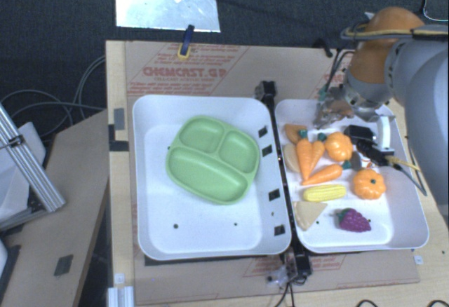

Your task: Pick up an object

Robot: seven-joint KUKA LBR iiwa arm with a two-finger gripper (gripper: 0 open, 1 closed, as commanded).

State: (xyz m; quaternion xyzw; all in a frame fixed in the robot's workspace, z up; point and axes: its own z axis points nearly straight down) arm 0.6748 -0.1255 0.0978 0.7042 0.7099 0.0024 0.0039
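Claw (327, 115) hangs over the far corner of the right bin (414, 228); whether it is open or closed cannot be judged. No toy is seen held. Carrots (309, 158) lie just below it, untouched. Pickup remains outstanding.

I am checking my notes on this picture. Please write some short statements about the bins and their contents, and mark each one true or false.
1. The green divided plate lies in the left bin. True.
2. The purple grapes lie on the green plate. False: they lie in the right bin, near its front.
3. The corn cob lies in the right bin. True.
4. The hand hovers over the left bin. False: it is over the right bin's far edge.
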